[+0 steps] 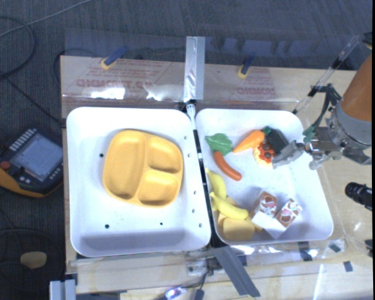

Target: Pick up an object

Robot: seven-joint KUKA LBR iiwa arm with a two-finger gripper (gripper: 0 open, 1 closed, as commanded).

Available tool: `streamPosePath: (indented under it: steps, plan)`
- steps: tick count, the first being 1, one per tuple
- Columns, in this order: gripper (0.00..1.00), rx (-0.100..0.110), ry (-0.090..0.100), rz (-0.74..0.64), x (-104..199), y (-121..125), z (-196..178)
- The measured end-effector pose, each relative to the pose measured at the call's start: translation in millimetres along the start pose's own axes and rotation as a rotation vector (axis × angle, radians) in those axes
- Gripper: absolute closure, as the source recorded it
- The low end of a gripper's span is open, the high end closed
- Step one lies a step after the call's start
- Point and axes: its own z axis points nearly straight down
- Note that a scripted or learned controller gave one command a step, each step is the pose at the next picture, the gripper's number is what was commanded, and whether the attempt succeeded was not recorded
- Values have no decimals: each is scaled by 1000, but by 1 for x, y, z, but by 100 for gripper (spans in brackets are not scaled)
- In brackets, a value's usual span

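Single fixed camera above bench point(75, 67), slanted down, both bins point(81, 230) framed.

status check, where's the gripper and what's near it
Gripper low in right bin, at the orange-red toy. Carrot and sausage just beside. Nothing seen lifted.

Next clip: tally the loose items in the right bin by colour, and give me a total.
Orange: 2, the carrot and the sausage
Green: 1, the leafy piece
Yellow: 3, two bananas and a yellow block
White with red-brown: 2, the small cartons
Orange-red-white item under the gripper: 1, kind unclear
Total: 9
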Motion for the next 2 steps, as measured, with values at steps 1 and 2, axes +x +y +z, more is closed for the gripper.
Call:
streamPosePath:
  steps: [1,2]
  plan:
    - [0,-2,0,-93,31,-7,-63]
    - [0,1,0,-90,69,41,62]
